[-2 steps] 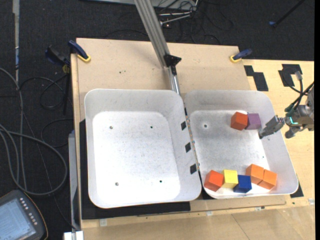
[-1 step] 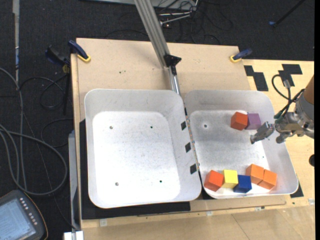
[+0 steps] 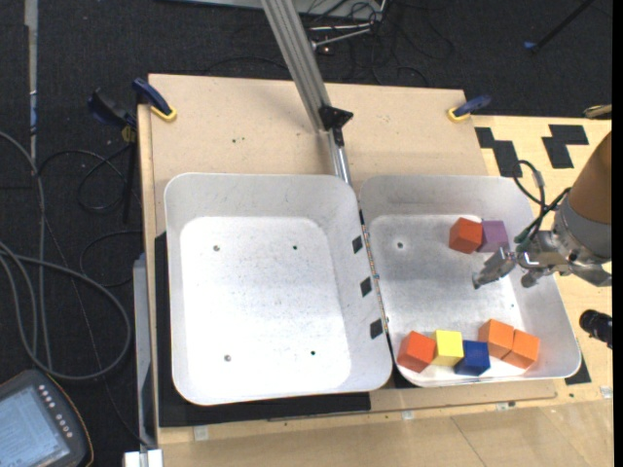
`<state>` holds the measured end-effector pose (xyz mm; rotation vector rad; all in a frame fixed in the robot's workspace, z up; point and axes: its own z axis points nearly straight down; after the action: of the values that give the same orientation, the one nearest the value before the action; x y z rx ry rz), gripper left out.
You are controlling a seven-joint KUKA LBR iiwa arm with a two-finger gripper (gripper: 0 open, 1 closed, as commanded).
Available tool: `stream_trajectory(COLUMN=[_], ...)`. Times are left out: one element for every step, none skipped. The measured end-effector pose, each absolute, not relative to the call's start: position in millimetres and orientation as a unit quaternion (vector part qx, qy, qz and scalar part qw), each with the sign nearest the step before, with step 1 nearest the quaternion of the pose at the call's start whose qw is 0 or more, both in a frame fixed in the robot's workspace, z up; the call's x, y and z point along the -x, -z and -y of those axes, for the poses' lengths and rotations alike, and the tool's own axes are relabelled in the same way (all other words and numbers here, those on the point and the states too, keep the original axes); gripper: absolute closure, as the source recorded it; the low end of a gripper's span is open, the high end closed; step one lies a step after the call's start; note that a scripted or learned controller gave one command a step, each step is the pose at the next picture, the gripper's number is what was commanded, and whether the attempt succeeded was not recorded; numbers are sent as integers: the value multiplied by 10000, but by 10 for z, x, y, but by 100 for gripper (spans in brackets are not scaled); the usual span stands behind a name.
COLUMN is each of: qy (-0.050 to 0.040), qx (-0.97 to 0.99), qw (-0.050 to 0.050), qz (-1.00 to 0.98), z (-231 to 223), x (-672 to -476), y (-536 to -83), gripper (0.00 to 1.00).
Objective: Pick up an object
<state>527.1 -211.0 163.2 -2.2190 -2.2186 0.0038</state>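
Note:
The right bin (image 3: 419, 290) holds several cubes. An orange cube (image 3: 466, 233) and a purple cube (image 3: 494, 233) touch each other near its far right. Along its near edge lie an orange cube (image 3: 419, 349), a yellow cube (image 3: 449, 344), a blue cube (image 3: 474, 357) and two more orange cubes (image 3: 499, 336) (image 3: 525, 348). My gripper (image 3: 508, 272) reaches in from the right and hangs just in front of the purple cube. It is open, with nothing between its fingers.
The left bin (image 3: 177, 261) sits beside the right one, with black clips along their shared edge. A metal pole (image 3: 297, 52) slants from the bench's back. Blue and yellow clamps (image 3: 154, 98) (image 3: 468, 108) grip the far corners.

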Motion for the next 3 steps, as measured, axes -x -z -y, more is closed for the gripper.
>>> stream_trajectory(qy=[-14,6,12], qx=[7076,7074,7058], qw=[27,-9,-29], qz=[7067,7069,7084], z=[2128,2133,2072], x=[-5239,-5260,-5313], y=[-994,-1136,-1589], gripper=[0,100,100])
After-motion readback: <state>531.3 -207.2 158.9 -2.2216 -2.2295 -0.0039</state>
